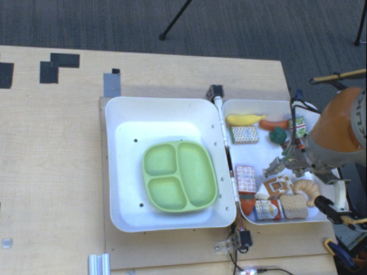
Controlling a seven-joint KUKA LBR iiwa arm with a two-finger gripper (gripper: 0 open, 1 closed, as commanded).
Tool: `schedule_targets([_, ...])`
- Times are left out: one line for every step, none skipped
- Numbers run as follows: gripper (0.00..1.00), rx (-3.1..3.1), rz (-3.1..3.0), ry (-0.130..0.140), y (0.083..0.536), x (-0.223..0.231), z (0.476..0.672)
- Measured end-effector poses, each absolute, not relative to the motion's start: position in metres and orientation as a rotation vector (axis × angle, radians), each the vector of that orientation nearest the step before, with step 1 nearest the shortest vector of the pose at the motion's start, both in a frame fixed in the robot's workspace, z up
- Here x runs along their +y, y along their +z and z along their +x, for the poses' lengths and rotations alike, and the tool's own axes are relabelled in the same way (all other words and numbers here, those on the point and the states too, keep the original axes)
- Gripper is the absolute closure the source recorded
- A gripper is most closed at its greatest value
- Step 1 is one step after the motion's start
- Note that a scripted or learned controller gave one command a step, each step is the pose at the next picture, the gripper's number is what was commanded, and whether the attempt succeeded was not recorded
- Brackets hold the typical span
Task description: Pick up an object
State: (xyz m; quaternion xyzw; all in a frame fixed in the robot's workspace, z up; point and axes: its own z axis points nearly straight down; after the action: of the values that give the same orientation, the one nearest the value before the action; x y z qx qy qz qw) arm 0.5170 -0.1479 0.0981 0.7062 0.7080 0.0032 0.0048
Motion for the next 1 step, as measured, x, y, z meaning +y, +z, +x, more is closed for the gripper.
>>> schedule_targets([1.0,2.218,2.209,0.013,0.1087,-0.1473,0.5184])
